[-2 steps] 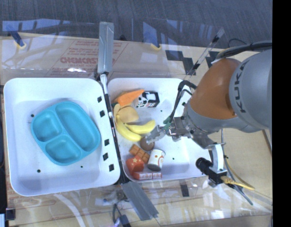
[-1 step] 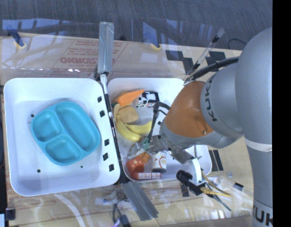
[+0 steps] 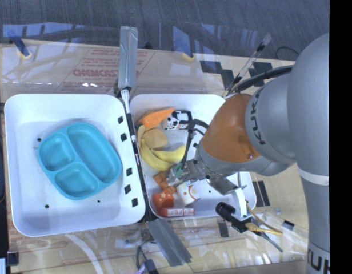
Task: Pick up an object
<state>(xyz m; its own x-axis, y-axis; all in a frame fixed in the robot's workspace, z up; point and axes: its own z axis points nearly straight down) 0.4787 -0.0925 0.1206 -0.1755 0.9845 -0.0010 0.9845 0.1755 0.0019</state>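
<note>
I have the gripper [image 3: 184, 178] low over the right bin [image 3: 244, 194], beside the bananas [image 3: 162, 156], to pick one item; whether it grips I cannot tell.

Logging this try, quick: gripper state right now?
Gripper: cannot be told; it is low in the right bin, over the toy food.

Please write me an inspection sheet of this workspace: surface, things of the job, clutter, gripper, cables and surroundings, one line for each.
Surface: two white bins, left bin, right bin, on a wooden bench.
Job's things: banana, carrot, small toy foods piled in the right bin.
Clutter: blue divided plate in the left bin.
Gripper: gripper low over the pile; grasp unclear.
Cables: black cables along the arm.
Surroundings: grey carpet beyond the bench.
</note>
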